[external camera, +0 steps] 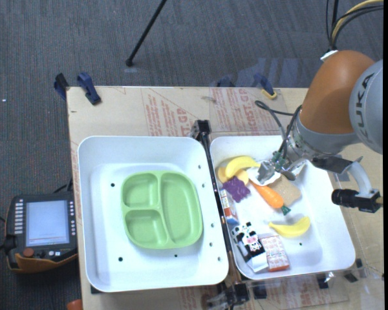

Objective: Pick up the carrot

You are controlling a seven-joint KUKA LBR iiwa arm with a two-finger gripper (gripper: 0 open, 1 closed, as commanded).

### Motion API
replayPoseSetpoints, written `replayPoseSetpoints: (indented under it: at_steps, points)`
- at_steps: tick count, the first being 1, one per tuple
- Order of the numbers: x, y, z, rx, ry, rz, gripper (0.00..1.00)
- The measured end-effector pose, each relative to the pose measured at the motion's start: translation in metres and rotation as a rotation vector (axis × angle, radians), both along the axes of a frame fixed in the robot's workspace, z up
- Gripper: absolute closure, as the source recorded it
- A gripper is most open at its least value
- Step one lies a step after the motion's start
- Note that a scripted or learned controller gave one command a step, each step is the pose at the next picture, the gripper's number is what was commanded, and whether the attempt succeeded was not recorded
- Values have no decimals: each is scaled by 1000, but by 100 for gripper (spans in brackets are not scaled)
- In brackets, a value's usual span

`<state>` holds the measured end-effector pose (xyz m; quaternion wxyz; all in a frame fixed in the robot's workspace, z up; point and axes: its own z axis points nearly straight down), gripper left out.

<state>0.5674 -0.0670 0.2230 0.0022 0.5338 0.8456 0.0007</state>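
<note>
The jaws hang low in the right bin, at the carrot's upper tip; you cannot tell how wide they stand. The carrot, orange and tapered with a green stub, lies slantwise just right of the purple toy, against a tan slice. Centre over its middle, straddle its width, and keep clear of the banana.

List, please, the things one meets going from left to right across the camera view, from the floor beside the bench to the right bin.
Handheld screen unit → green divided plate → purple toy → carrot → lower banana.
</note>
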Motion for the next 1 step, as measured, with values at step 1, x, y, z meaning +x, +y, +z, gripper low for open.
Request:
replayPoseSetpoints:
  at_steps: [1]
  points:
    - [-42, -29, -100, 2, 8, 532, 100]
